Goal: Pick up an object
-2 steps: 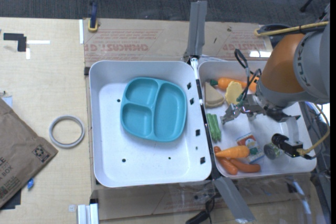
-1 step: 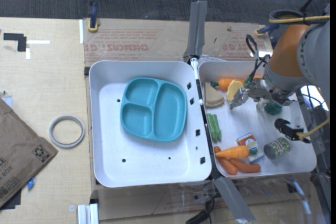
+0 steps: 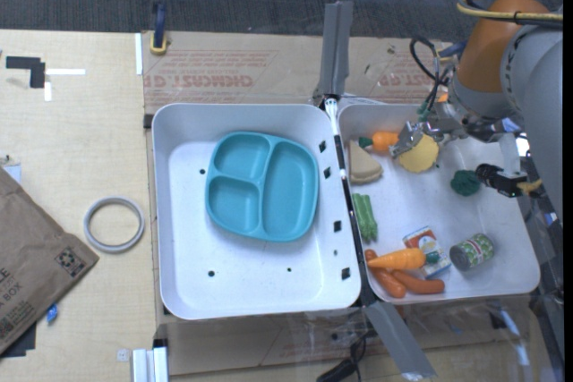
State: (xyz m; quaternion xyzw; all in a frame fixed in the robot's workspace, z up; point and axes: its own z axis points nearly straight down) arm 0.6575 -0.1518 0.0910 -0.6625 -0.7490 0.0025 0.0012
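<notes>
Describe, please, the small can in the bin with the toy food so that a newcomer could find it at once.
Start at the right-hand white bin, the one crowded with toy food beside the bin holding the blue divided plate. Look to its near right corner, right of the carrot and sausage. The can lies on its side there, a short cylinder with a green label and silvery end, unlike anything around it.

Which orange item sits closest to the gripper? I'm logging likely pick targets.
The small orange piece at the right bin's far end, just beside the gripper. The carrot and sausages lie at the near end.
</notes>
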